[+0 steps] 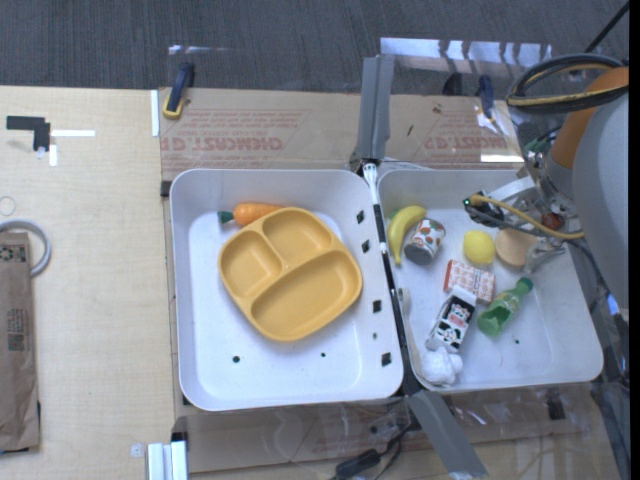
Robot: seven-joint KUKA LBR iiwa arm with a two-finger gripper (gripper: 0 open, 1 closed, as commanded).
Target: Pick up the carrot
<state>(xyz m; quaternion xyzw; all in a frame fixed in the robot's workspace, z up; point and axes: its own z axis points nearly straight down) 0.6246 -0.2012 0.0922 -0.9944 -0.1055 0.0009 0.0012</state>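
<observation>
Lying along the far-left edge of the yellow plate point(290, 273) in the left bin point(195, 298), the carrot point(256, 211) points left-right, well left of the gripper point(535, 230) over the right bin.

I see the orange carrot point(254, 211) lying flat in the left bin point(200, 298), touching the yellow plate's point(290, 273) far rim.
</observation>
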